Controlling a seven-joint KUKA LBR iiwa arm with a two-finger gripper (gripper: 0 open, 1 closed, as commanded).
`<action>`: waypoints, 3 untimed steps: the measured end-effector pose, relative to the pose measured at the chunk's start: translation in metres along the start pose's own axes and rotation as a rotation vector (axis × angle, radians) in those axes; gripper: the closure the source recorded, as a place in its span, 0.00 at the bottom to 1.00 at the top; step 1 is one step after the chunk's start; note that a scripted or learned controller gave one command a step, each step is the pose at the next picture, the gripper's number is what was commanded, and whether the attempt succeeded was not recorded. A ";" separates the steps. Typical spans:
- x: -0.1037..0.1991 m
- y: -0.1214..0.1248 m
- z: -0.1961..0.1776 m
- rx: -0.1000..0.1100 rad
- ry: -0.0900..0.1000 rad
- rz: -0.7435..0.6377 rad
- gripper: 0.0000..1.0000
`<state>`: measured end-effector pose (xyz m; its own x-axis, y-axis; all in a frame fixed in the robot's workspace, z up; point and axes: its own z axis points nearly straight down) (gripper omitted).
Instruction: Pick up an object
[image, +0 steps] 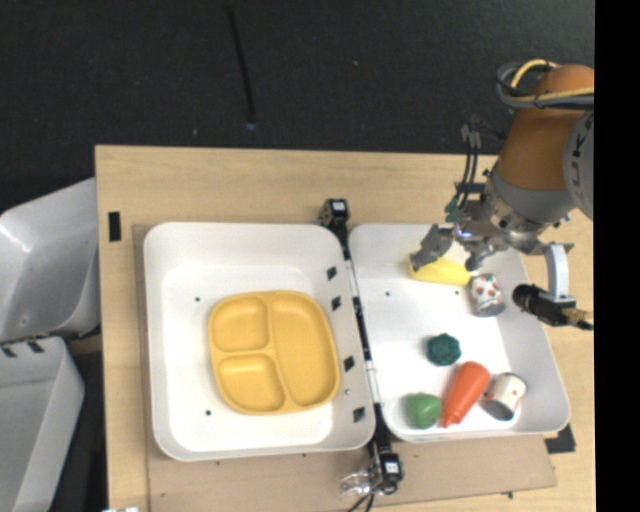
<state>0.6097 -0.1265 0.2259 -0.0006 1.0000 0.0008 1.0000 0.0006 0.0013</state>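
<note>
Over the far end of the right-hand bin (530, 400) the gripper (455, 250) hangs low on its grey and orange arm (540, 150), its dark fingers spread apart just above a yellow object (440, 270) that lies on the bin floor; nothing sits between them. Just beside that piece, toward the arm's side, rests a small white cup with red spots (486, 293). Nearer the middle lies a dark green lump (444, 349), apart from the rest. At the near end an orange carrot (465, 392) leans between a light green piece (423, 409) and a small white and brown cup (503, 395), touching or almost touching both. I can read no writing anywhere. The left-hand bin (180, 260) holds a yellow divided plate (273, 352), three compartments, lying flat in the middle
</note>
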 end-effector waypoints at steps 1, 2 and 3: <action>-0.003 -0.002 0.042 0.004 -0.003 0.002 0.00; -0.004 -0.013 0.096 0.006 -0.003 0.003 0.00; -0.006 -0.014 0.127 0.004 -0.003 0.005 0.00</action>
<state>0.5960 -0.1319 0.0993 0.0046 1.0000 -0.0023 1.0000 -0.0046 -0.0026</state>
